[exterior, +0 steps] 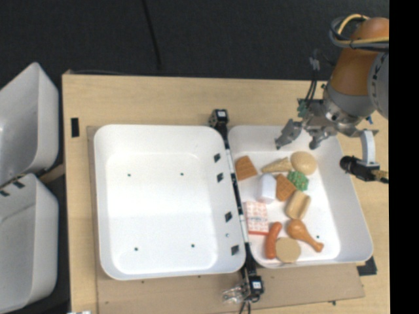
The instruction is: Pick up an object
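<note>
We take the hinge strip (230, 195) between the two white bins as our landmark: everything worth grasping lies just right of it in the right bin (350, 231), while the left bin (160, 201) sits on its other side. Nearest us, by the strip's lower end, we count one round tan disc (287, 250), one red-orange sausage (272, 238) leaning against it, and one drumstick (303, 231) further right. Slightly further back lie one printed red-and-white packet (256, 216) touching the strip, one pale bread roll (298, 205), one white block (268, 188), one orange wedge (285, 187) and one green piece (298, 179). Beyond those we see one brown slice (245, 167), one cream cone-like piece (275, 165) and one pale round bun (304, 163). These look to us like light, stiff plastic play food, smooth and probably slippery, so we would judge the bun's rounded sides liable to squirt out; the bread roll, pinched across its narrow width, seems a safer hold. Furthest back, the gripper (305, 135) hovers above the bin's far corner, fingers spread apart with nothing between them.
</note>
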`<action>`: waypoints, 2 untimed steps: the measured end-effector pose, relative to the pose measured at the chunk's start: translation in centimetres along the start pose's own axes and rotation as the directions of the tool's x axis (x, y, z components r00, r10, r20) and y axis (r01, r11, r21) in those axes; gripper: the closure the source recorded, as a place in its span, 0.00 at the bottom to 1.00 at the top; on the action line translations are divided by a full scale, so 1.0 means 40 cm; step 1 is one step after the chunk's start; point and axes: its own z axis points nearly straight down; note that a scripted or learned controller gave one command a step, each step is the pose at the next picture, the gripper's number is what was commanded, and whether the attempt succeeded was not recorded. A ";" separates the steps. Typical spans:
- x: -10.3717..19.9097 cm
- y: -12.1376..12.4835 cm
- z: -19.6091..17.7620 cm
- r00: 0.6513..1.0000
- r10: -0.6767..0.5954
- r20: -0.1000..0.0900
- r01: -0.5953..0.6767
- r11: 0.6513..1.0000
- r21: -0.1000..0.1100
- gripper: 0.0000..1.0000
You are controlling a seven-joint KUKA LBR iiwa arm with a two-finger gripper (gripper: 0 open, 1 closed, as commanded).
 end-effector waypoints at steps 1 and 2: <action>0.081 -0.209 0.231 1.000 0.003 -0.005 -0.003 1.000 0.015 0.00; 0.141 -0.128 0.243 1.000 -0.001 0.007 0.002 1.000 -0.017 0.00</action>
